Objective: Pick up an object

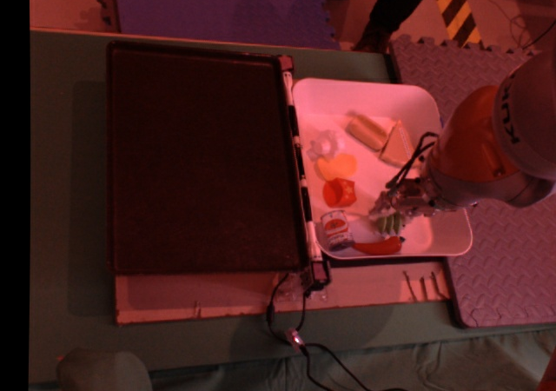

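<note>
The tool (pixel 393 207) hangs low at the bin's (pixel 452 246) five o'clock corner, over a green toy (pixel 388 222); its grip I cannot tell. Approach step, seemingly; next calls for closing, then lifting.

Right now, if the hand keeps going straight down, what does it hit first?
Most likely the green object under the hand; the red pepper lies just beyond it. Depth is unclear from this slanted view.

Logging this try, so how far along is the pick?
Done: the arm has reached into the white bin. In hand: its hand is low over the green toy beside the red pepper. Left: a visible grasp and lift; nothing looks raised.
</note>
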